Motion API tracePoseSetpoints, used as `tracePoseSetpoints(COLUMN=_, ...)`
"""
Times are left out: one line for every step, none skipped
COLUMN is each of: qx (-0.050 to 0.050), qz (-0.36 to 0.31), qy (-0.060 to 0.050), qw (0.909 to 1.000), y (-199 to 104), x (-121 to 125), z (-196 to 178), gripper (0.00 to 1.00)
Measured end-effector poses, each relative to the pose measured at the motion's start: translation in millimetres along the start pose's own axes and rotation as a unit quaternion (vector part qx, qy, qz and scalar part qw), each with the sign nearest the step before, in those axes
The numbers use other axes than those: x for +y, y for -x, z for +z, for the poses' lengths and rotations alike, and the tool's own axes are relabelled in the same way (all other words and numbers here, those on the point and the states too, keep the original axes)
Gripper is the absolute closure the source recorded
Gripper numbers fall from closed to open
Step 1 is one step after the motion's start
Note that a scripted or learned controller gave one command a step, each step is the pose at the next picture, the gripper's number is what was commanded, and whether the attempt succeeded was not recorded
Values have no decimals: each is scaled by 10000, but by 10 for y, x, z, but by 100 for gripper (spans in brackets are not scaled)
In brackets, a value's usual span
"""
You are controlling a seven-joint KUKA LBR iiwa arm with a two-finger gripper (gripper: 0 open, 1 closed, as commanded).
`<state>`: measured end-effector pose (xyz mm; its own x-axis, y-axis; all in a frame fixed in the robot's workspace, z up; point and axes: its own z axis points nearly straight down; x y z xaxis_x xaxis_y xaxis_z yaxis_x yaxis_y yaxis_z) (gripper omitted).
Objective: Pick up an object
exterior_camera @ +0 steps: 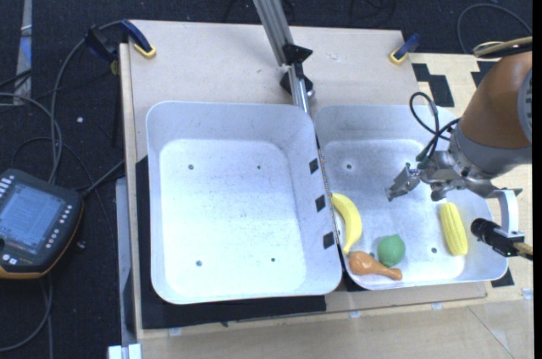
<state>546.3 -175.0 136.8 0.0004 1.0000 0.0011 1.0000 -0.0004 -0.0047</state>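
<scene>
My claw [405, 183] hangs over the right bin [373, 147], above its bare middle floor, and from this slant I cannot tell whether it is spread or pressed together; nothing shows pinched in it. I take that right bin as my landmark. My arm [500, 116] enters over its right rim, the orange band sitting above the grey wrist, with a black cable looping up beside it. Along the bin's left wall, toward the near end, lies a banana [348, 218], curved and lengthwise against the wall. In the bin's near left corner rests an orange-brown piece shaped like a drumstick [373, 264], just below the banana's lower tip. Just beside it, a little further into the bin, sits a round green ball [390, 249], close to the drumstick; whether they touch I cannot tell. Near the bin's right wall lies a yellow corn cob [454, 228], set lengthwise, well apart from the green ball and to the near right of my claw. Touching the bin's left edge is the left bin [169, 129], both resting on the pale wooden surface [212, 61].
</scene>
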Motion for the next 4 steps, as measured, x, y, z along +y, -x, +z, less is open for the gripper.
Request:
tracePoseSetpoints(qx=-1, qz=-2, qy=6, qw=10000, y=-3, x=-6, z=434, gripper=0)
tracePoseSetpoints(qx=-5, qz=-1, qy=23, qw=10000, y=-1, x=2, z=312, gripper=100)
tracePoseSetpoints(qx=-8, qz=-4, qy=36, qw=10000, y=-14, x=16, z=-104, gripper=100)
tracePoseSetpoints(qx=-9, qz=-4, qy=39, qw=10000, y=13, x=59, z=-531, gripper=100)
